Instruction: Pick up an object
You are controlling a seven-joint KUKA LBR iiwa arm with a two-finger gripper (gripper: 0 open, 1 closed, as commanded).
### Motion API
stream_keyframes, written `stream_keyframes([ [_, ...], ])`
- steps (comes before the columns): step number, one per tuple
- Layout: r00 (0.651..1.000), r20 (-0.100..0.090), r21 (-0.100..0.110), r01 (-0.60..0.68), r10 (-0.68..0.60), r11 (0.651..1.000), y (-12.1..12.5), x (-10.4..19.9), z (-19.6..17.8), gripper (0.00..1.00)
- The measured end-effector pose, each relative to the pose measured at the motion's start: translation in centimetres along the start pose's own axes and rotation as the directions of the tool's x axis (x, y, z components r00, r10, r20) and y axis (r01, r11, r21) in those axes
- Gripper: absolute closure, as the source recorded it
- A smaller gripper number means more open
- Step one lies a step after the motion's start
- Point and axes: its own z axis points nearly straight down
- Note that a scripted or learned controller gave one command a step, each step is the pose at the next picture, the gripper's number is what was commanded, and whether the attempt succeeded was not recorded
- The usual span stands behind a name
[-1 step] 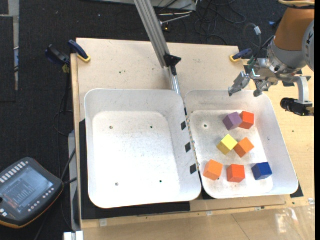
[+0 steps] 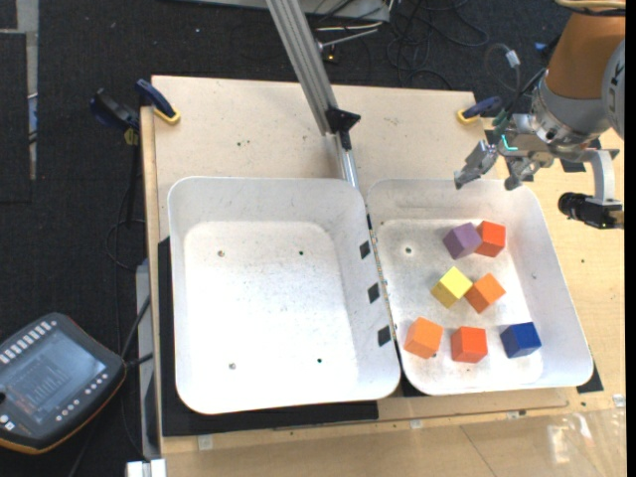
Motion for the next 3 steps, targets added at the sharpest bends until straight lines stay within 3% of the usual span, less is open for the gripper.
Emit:
stream_keyframes([
  [2, 1.0, -0.001, 0.003, -0.002, 0.002, 1.0, -1.1, 0.8, 9.6, 0.0],
  [3, 1.0, -0.001, -0.001, -0.003, 0.003, 1.0, -1.0, 0.8, 11.0, 0.0],
])
